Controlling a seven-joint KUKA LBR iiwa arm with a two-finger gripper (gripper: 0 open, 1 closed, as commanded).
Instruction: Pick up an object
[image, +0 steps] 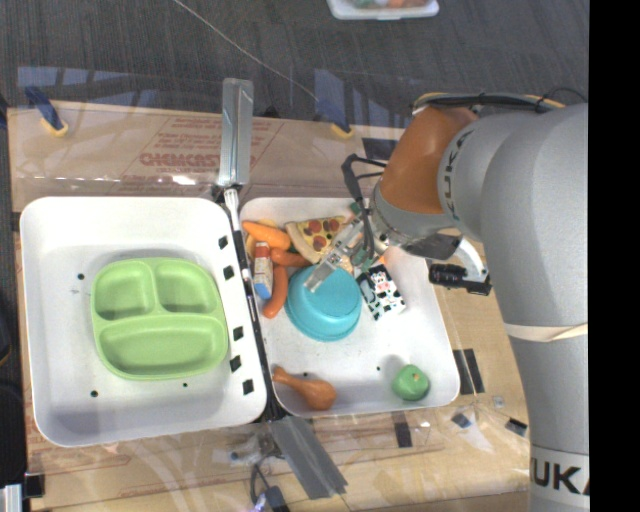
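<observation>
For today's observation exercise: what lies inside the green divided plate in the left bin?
The green divided plate sits in the left bin with nothing visible in its three compartments. Whatever is beneath the plate is covered.

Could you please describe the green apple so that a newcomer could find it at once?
Look in the right bin, the one under the arm. The apple sits alone near that bin's front right corner, below the blue bowl. It is the only round green thing there; the drumstick to its left is brown.
</observation>
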